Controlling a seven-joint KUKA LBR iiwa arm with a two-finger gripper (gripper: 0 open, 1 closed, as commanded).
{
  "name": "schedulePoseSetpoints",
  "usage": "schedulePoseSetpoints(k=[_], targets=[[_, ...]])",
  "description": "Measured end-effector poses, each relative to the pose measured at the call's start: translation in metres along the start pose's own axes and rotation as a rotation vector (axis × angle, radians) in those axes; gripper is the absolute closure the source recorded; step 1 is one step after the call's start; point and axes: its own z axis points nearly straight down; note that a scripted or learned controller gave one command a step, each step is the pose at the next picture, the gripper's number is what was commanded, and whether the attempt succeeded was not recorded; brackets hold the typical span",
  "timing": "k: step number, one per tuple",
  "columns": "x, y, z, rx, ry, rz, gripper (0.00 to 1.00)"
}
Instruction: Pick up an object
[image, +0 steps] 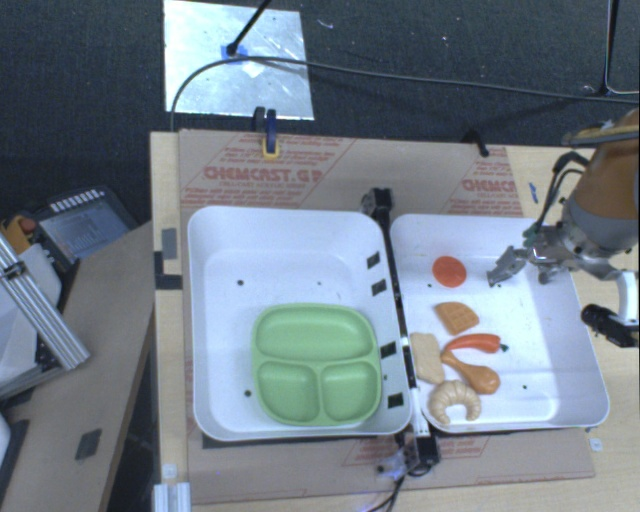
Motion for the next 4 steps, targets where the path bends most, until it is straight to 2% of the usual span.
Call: schedulePoseSetpoints(k=[1, 2, 4], targets=[[0.002, -0.004, 0.042, 0.001, 0.0, 0.0, 0.0], [0.002, -0.002, 0.029, -0.005, -0.002, 0.0, 1.0], [-0.005, 0.009, -0.065, -0.008, -0.003, -0.002, 1.0]])
